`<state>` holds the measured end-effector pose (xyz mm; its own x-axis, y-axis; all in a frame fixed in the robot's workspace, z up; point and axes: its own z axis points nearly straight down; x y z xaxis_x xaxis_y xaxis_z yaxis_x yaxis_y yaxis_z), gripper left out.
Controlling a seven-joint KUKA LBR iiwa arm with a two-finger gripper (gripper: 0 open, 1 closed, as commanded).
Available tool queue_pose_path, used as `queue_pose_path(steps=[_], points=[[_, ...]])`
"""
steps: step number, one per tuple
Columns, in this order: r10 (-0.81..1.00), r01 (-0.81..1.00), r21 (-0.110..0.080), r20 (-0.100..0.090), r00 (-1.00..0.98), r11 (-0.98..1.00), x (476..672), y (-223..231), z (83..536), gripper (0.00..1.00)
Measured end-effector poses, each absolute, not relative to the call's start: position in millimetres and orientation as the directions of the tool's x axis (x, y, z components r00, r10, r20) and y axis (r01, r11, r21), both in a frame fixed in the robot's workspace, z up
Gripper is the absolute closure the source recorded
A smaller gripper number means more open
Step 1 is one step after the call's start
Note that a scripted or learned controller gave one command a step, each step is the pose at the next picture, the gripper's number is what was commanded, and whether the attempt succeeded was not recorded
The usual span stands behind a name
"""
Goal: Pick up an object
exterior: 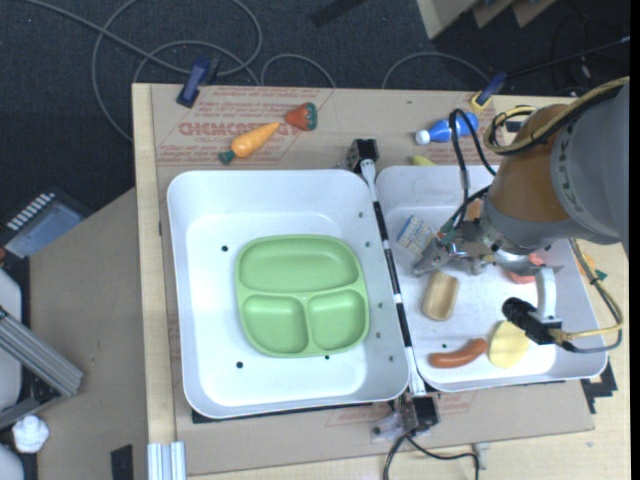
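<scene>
**Pick Cycle — Approach Phase, Right Bin**

The step in hand appears to be the approach: the gripper [432, 258] sits low inside the right bin [400, 183], and nothing is seen between its fingers. Whether they are spread or pressed together cannot be told — the metal parts blur together at this angle.

Candidate objects, placed relative to the gripper:
- A tan cylinder [439, 296] lies just below it, the closest item.
- A red sausage [458, 354] lies further below, near the bin's front wall.
- A yellow piece [507, 347] rests beside the sausage, to its right.

The next move likely calls for centring over the tan cylinder, descending, and closing across its narrow width.

Arm pose: the arm [590, 168] enters from the right, its orange band [525, 173] above the wrist, which bends down and leftward into the bin. The left bin [200, 218] holds a green divided tray [301, 294], well apart from the gripper.
</scene>
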<state>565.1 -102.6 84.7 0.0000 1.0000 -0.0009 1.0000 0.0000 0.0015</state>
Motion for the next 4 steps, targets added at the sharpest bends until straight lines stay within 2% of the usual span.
queue_pose_path(steps=[1, 2, 3, 4], points=[[1.000, 1.000, -0.002, 0.001, 0.000, 0.000, 530.9, -94, 84, 0.00], [1.000, 1.000, 0.002, -0.001, 0.000, 0.000, 558.6, -97, 85, 0.00], [1.000, 1.000, -0.001, 0.001, 0.000, 0.000, 536.2, -96, 85, 0.00], [1.000, 1.000, 0.001, -0.001, -0.001, 0.001, 547.9, -91, 84, 0.00]])
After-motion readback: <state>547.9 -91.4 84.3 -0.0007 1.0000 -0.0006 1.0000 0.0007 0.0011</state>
